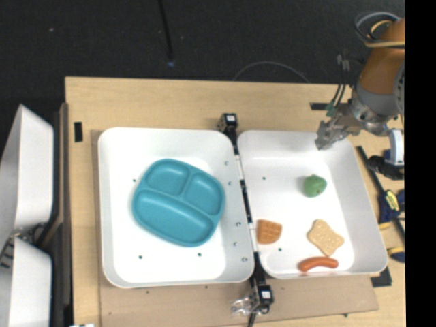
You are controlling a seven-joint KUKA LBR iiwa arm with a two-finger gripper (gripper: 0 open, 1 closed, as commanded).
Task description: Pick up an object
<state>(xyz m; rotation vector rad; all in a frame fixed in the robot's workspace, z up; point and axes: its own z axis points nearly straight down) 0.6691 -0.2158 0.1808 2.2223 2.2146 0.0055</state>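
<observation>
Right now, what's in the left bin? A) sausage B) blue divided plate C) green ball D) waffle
B: the blue divided plate lies alone in the left bin; the green, toast-like and sausage items sit in the right bin.

A light wooden desk (170,101) is seen from above, and everything else is placed around it. Beyond its far edge, dark speckled floor (136,26) is spread across the top of the view, and a thin dark cable (163,19) is laid over that floor, with a faint pale loop of wire (269,67) near the desk's far edge. To the left of the desk, a white boxlike unit (27,203) is set against the dark floor. The desk surface is evenly lit, with soft shadows only.
</observation>
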